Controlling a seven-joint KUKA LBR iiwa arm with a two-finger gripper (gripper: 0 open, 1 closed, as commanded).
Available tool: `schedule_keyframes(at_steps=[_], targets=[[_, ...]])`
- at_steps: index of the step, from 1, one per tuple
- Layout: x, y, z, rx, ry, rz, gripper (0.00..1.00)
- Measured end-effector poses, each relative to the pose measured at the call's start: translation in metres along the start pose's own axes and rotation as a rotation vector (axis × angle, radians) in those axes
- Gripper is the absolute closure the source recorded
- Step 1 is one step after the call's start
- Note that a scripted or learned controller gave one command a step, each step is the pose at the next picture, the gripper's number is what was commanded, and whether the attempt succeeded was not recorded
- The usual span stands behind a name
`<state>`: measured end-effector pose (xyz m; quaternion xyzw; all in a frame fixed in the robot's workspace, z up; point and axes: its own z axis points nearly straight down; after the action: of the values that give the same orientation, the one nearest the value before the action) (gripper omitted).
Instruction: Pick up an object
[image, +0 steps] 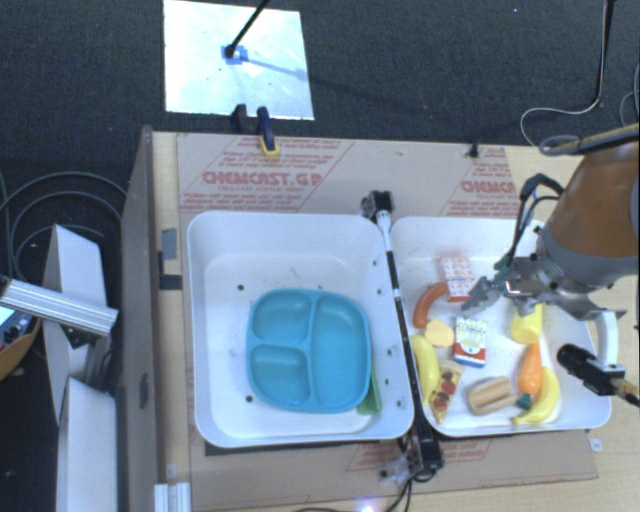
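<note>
Brown board covers the surface (300, 165), with two white bins side by side on it. Over the right bin (600, 410) the jaws (484, 293) hang at the arm's tip; how wide they stand, I cannot tell. Just under them lie a pink-checked packet (455, 272) and a curved sausage (430, 300), with a small red-and-white carton (470, 341) nearer. Near that sit a round yellow piece (440, 331), a banana (427, 366), a printed wrapper (444, 390) and a bread roll (488, 395). To the right lie a carrot (531, 368), a yellow piece (527, 324) and another banana (543, 405). Further left, the left bin (225, 260) holds a blue divided plate (308, 350) with something green (370, 398) at its near right edge.
</note>
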<state>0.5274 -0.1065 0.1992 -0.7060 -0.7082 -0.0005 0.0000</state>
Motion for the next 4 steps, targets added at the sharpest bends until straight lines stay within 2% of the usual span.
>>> schedule_keyframes(at_steps=[1,2,3,4], targets=[[0.019,-0.036,0.088,-0.003,-0.003,0.003,0.00],[0.010,0.033,0.112,-0.008,-0.004,0.000,0.00],[0.020,0.087,0.110,-0.011,-0.005,-0.003,0.00],[-0.004,0.141,0.114,0.009,-0.007,-0.003,0.00]])
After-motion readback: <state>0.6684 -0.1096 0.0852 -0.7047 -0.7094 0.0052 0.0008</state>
